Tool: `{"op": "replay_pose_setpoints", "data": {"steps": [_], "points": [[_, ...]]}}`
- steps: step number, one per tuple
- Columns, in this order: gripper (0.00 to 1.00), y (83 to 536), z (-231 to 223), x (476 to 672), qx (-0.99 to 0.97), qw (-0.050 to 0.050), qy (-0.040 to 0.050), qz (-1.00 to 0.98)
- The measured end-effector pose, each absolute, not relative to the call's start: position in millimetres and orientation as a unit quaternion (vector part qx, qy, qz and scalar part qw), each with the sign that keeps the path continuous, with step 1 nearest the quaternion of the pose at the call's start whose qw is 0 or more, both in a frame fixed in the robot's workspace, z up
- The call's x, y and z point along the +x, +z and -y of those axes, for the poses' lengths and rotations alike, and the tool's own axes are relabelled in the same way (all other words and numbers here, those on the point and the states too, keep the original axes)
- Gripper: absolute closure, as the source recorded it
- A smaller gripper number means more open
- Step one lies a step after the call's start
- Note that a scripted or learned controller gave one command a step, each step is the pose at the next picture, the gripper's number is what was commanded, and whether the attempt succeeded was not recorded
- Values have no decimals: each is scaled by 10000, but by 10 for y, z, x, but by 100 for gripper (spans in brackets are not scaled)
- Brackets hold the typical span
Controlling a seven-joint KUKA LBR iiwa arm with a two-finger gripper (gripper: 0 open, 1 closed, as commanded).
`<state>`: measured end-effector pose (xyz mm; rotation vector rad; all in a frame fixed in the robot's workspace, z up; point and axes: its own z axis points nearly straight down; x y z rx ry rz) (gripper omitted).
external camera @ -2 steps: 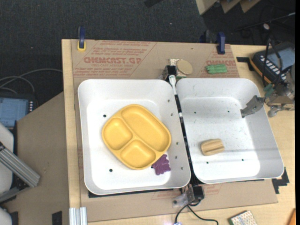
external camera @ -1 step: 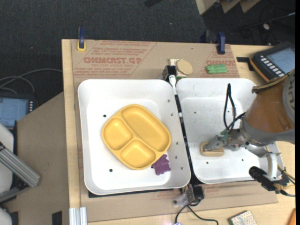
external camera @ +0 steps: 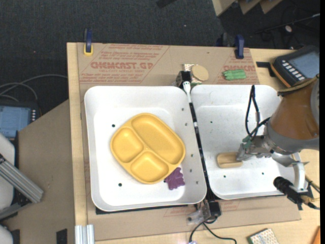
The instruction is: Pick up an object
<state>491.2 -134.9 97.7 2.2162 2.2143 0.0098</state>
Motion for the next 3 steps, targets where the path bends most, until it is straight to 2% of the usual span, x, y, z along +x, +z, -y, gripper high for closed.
{"op": "replay_pose_setpoints", "data": {"steps": [1, 2, 3], "points": [[100, 3023, 1036, 5060, 7051, 77, 54, -7090], [100, 2122, 375, 5609, 7046, -18, -2, -7096], [100, 2382, 459, 5676, 7067, 21, 11, -7075]]}}
